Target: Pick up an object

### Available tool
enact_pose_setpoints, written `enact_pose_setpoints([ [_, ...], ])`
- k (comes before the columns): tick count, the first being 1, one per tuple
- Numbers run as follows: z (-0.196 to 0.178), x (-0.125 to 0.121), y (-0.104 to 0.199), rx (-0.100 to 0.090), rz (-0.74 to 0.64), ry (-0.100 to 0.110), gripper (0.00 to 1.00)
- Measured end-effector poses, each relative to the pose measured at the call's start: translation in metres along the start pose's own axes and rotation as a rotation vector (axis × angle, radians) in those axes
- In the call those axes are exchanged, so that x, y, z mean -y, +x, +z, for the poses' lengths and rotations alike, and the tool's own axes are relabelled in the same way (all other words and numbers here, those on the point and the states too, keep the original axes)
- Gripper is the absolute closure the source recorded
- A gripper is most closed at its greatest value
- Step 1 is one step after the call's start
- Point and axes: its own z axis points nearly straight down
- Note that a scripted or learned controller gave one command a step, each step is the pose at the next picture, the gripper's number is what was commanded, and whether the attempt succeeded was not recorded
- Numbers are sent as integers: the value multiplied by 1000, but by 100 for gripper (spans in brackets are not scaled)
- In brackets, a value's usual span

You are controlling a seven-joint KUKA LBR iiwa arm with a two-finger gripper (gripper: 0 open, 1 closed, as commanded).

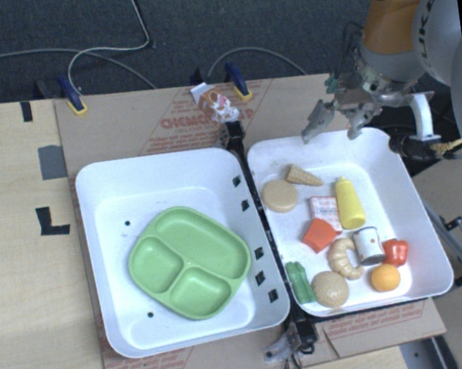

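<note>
- Two white bins sit side by side on a cardboard sheet (pixel 121 127) laid over the pale wooden bench (pixel 22 277).
- The left bin (pixel 96 198) holds one thing: a green divided plate (pixel 189 262) with three compartments, lying near the bin's middle.
- The right bin (pixel 412 196) holds ten small items, all toy food by the look of it.
- At its 11 o'clock: one round cream disc (pixel 280 195) and one tan cone (pixel 303 177) just beside it.
- Near the centre: one small red-and-white packet (pixel 323 205), one orange-red wedge (pixel 320 234) under it, one yellow bottle (pixel 350 203) upright along the packet's right side.
- At 7 o'clock: one green piece (pixel 299 281), with one tan round bun (pixel 330 289) next to it.
- Towards 5 o'clock: one croissant (pixel 343 256), one small white can (pixel 368 244) touching it, one red pepper-like piece (pixel 396 251), one orange fruit (pixel 385 278).
- The gripper (pixel 333 125) hangs over the right bin's far rim at 12 o'clock, its two fingers spread wide with nothing between them; every item lies in the bin below it.
- Red print on the cardboard is too blurred to read; a small printed wrapper (pixel 213 102) lies at the bins' 12 o'clock.
- Two blue clamps (pixel 74 97) pin the cardboard's far edge; grey cables (pixel 109 47) trail over the dark floor beyond, and black tape marks dot the bench at 9 o'clock.
</note>
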Motion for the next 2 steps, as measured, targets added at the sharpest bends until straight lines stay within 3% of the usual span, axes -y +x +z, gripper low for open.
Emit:
enact_pose_setpoints([
  [1,85,26,-92,1,2,2,0],
  [2,144,53,-43,4,1,-13,0],
])
